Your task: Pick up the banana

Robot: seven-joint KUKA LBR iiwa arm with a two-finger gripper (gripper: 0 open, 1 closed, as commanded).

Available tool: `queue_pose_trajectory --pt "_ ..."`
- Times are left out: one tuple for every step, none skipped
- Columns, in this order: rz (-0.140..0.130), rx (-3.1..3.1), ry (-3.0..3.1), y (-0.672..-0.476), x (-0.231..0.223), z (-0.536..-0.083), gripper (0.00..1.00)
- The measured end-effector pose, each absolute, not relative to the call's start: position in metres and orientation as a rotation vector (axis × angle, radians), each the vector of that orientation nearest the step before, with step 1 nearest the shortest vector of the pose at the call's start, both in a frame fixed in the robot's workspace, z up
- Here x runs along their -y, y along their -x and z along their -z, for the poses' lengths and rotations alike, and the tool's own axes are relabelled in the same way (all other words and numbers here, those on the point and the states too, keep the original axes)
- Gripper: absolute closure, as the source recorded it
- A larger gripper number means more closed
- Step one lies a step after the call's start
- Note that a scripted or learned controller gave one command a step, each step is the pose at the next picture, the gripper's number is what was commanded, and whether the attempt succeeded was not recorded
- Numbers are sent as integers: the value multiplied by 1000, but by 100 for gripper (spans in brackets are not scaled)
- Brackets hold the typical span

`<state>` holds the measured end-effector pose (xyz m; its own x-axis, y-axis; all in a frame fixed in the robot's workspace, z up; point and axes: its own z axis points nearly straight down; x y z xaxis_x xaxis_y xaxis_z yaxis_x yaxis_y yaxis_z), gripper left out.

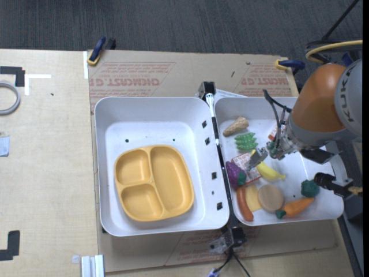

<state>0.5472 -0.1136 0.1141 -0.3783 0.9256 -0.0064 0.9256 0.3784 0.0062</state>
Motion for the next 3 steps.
queue_pose_trajectory --pt "-4 -2596 -1749 -548 114 -124 100" --pt "-3 -2597 -1748 -548 114 -124 0" --pt "4 -2969 -976 -552 109 -98 0"
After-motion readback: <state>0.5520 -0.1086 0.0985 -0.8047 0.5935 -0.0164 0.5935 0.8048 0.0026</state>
